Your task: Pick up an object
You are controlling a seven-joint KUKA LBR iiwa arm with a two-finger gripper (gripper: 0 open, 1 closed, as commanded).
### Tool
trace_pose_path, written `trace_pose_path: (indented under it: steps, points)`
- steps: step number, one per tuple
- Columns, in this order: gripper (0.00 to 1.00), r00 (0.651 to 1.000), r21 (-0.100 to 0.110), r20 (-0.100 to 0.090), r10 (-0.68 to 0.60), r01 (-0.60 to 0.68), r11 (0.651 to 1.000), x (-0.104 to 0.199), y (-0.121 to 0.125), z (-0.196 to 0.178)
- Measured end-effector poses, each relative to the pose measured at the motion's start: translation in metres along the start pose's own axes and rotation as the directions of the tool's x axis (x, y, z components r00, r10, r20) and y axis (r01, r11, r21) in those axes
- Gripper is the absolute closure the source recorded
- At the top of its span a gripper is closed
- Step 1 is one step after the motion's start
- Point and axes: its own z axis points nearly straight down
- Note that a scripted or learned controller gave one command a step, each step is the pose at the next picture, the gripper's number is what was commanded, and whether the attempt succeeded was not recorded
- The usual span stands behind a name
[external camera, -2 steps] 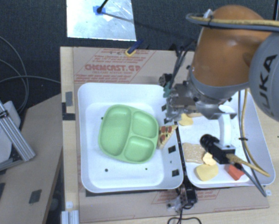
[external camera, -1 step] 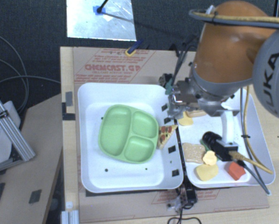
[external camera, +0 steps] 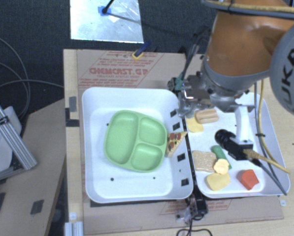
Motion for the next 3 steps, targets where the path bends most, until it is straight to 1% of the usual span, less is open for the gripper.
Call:
trace_pose_path:
  steps: [1, 2, 3]
  points:
    - [1.0, 1.0, -0.004, -0.002, -0.002, 0.002, 1.0, 0.015, -0.019, -0.058]
    - [1.0, 1.0, -0.003, 0.0, 0.006, -0.006, 1.0, -0.012, -0.018, -0.103]
    - [1.0, 1.0, -0.005, 0.0, 0.006, -0.006, 1.0, -0.046, -0.019, -0.163]
